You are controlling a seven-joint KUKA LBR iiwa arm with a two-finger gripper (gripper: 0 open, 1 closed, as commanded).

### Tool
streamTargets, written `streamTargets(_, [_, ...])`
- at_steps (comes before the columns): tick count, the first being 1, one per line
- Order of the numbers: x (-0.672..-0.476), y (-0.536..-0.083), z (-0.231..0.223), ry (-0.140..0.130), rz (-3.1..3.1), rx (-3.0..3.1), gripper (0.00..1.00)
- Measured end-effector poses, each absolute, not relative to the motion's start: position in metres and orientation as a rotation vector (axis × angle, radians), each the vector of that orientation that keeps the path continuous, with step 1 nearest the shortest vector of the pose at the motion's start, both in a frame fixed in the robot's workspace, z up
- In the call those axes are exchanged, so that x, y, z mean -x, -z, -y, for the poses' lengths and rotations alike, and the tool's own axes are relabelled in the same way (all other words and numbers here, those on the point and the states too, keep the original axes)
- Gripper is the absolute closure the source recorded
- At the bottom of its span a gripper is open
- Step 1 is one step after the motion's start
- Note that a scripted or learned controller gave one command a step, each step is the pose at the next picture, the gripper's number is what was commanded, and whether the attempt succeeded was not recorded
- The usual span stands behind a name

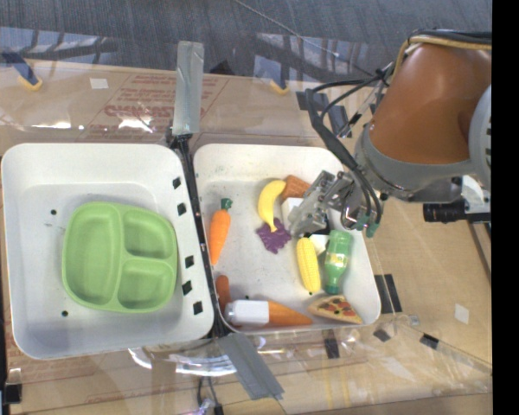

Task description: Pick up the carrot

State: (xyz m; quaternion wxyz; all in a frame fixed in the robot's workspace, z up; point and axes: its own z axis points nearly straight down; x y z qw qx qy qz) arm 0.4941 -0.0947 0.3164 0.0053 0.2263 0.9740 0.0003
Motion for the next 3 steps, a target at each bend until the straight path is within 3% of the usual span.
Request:
streamTargets(1, [-0.477, -0.396, 0.157, 0.002, -3.04, -0.756, 1.0])
streamTargets(2, [-0.475, -0.238, 0.178, 0.001, -3.016, -0.914, 1.0])
streamTargets(3, [-0.517, -0.176, 0.135, 0.0, -2.879, -1.271, 1.0])
